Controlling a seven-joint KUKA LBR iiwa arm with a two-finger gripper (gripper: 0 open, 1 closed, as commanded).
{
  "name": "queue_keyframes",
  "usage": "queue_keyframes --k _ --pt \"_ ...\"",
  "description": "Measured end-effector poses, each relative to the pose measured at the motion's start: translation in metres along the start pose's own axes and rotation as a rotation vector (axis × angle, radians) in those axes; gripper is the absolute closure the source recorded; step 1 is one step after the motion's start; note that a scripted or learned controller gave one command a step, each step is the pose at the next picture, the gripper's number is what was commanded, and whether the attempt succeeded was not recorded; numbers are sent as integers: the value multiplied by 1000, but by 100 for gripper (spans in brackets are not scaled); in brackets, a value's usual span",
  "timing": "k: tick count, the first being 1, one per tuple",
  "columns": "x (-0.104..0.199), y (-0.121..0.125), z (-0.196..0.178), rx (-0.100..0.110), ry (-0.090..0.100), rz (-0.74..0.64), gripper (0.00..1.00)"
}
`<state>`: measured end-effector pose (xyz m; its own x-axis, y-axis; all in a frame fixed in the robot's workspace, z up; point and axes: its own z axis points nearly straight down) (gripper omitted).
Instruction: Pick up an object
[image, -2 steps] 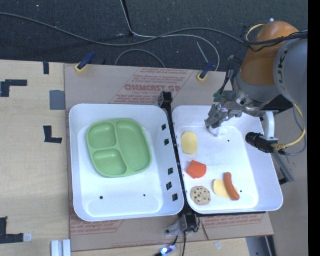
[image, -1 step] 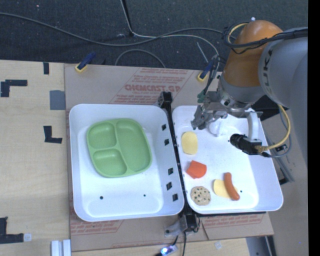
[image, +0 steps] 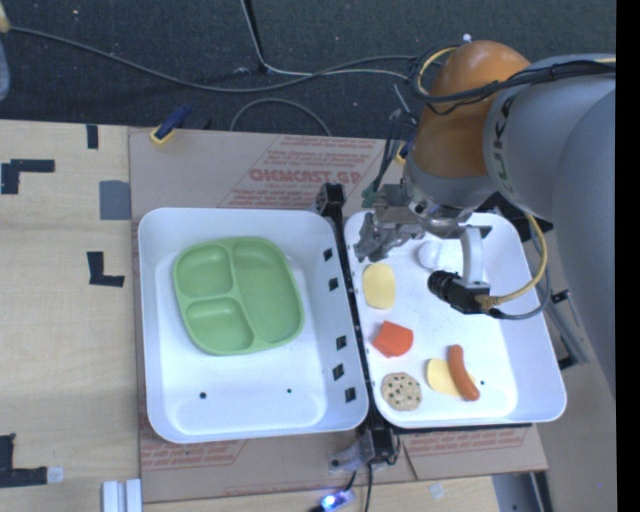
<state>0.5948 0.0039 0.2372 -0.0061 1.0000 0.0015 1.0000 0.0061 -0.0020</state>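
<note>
So the arm (image: 520, 110) comes in from 3 o'clock, orange band up top, and its gripper (image: 383, 236) is hanging over the far-left corner of the right bin (image: 535, 400), right by the divider between the two bins. Honestly can't tell how wide the claw is spread from this angle, it's just a dark tangle of metal, and I can't make out anything between it. Directly at 6 o'clock from it, just beside the tip, sits a pale yellow oval food piece (image: 379, 286). Keep going toward 6 and you hit an orange-red wedge (image: 393, 339), then a chocolate chip cookie (image: 401, 391) near the bin's near edge. At about 3 o'clock from the cookie there's a yellow slice (image: 439, 376) with a little sausage (image: 462, 372) lying against it, touching. A black cylindrical part with a yellow cable (image: 458, 291) hangs off the wrist over the bin's middle. The left bin (image: 160, 400) holds a green divided plate (image: 238, 295), three compartments, sitting toward the far side.
</note>
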Motion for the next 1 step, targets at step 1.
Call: queue_keyframes --k 1 --pt "64 -5 8 1 0 -2 100"
